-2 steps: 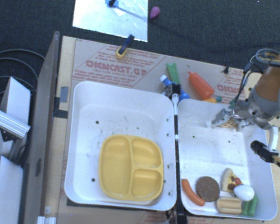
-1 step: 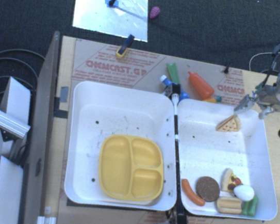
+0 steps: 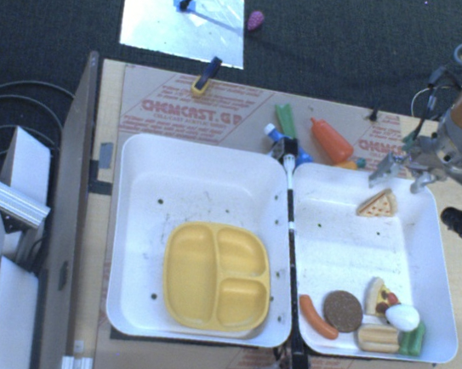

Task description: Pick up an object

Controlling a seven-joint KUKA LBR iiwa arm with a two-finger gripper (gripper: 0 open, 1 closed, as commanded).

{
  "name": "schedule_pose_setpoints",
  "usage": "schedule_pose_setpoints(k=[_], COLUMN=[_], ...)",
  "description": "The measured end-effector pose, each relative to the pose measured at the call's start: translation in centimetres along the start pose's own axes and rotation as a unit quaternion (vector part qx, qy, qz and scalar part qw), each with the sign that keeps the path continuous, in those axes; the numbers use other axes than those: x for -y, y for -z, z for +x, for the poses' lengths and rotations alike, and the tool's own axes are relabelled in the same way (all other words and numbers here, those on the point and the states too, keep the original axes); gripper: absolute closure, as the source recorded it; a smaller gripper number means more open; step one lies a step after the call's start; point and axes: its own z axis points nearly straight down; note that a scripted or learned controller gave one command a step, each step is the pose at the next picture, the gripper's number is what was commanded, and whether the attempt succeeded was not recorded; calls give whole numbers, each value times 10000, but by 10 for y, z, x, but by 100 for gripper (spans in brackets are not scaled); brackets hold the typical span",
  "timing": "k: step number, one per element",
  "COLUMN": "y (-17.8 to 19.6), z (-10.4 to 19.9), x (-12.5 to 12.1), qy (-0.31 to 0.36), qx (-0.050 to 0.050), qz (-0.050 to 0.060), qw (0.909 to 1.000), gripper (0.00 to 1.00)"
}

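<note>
Here the right bin (image 3: pixel 424 277) holds a toast-like wedge (image 3: pixel 378 205) near its far rim, food toys clustered at its near corner. Above the wedge, the gripper (image 3: pixel 405 173) hovers, fingers spread, pinching nothing.

Toy foods scattered in the right bin (image 3: pixel 427 252)

A tan pizza wedge (image 3: pixel 377 205) lies flat near the far wall; at the near edge cluster an orange sausage (image 3: pixel 317 317), brown round patty (image 3: pixel 342 310), white egg (image 3: pixel 403 317) and tan bun (image 3: pixel 378 337).
</note>
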Motion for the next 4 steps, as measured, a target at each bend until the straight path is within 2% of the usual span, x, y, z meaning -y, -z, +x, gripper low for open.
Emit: schedule_pose_setpoints(k=[1, 2, 3, 4], y=[50, 31, -35, -6], z=[89, 36, -21, 27], x=[-2, 1, 14, 0], qy=[36, -42, -51, 9], qx=[-17, 9, 8, -4], qz=[-26, 6, 27, -11], qw=[10000, 10000, 10000, 10000], gripper=[0, 0, 0, 0])
